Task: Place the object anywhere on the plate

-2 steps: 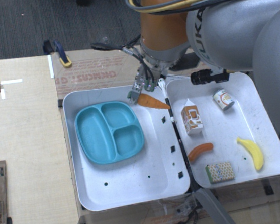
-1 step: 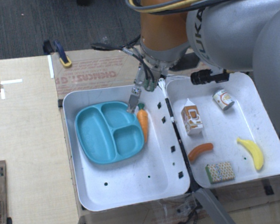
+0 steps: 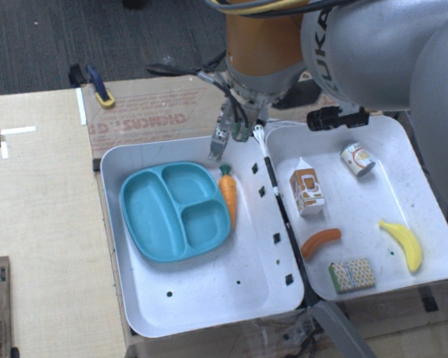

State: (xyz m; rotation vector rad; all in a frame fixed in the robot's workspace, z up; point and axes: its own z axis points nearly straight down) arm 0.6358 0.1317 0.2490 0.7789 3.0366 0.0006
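We see one carrot (image 3: 228,196) lying in the left bin (image 3: 199,307), touching the plate (image 3: 175,212) at its 3 o'clock rim. It looks like a light, stiff, smooth plastic toy; we would pinch it across its middle. Our gripper (image 3: 227,137) hangs at the carrot's 12 o'clock with nothing in it; how wide it stands, we cannot tell. The right bin (image 3: 441,261) holds five things: carton, can, sausage, banana, box.

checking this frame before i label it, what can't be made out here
- End effector, camera view: too small and blurred to read its state.
- Carrot: touching the blue plate or just beside it, unclear at this slant.
- Carton and can: print too small.
- Arm: cut off by top and right edges.
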